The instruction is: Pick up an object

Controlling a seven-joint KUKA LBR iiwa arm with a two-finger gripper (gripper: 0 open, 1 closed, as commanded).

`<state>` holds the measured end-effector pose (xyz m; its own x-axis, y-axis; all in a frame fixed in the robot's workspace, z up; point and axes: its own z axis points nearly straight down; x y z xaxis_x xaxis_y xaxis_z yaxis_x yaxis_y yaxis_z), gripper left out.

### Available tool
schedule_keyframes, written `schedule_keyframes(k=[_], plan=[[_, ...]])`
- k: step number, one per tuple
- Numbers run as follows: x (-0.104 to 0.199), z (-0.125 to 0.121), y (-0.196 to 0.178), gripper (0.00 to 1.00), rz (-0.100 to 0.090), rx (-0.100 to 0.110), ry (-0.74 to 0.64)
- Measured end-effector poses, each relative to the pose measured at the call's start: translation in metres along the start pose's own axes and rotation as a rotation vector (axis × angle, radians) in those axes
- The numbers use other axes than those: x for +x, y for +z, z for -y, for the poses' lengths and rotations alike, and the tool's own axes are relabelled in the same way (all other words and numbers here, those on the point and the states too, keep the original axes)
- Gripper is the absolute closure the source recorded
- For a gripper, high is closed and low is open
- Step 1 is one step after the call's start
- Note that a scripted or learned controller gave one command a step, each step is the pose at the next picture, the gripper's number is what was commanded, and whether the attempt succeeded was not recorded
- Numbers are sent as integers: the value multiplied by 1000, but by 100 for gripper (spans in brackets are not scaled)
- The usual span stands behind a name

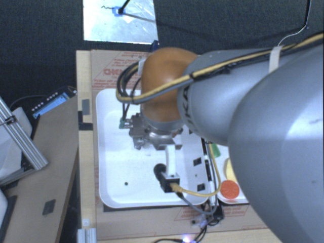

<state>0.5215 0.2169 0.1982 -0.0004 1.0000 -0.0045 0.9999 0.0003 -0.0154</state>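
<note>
The arm [263, 110] reached in from the right and covered most of that side of the view, its orange band [162, 90] sitting above the far half of the left bin [109, 151]. Below the band, the gripper [144, 135] hung over the middle of that bin, toward its right side. It was seen from above and behind, with the wrist's metal body in the way, so whether it was open or closed, or had hold of anything, could not be told. The white floor of the left bin showed to the left and in front of the gripper, with a dark speck [126, 183] on it near the front; what the speck was could not be made out. A narrow strip of the right bin [242, 200] showed between the arm and the divide. A red disc [230, 189] lay in its near corner, close to the front rim. A yellow piece [229, 168] lay just behind the disc, and a green piece [216, 150] lay farther back, both cut off by the arm. All three lay well apart from the gripper. Both bins rested on a cardboard sheet [109, 70] with red print, which lay on the bench [45, 151].
</note>
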Motion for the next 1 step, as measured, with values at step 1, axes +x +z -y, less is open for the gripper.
schedule_keyframes(k=[1], plan=[[-51, -4, -106, 100, -7, -26, 3]])
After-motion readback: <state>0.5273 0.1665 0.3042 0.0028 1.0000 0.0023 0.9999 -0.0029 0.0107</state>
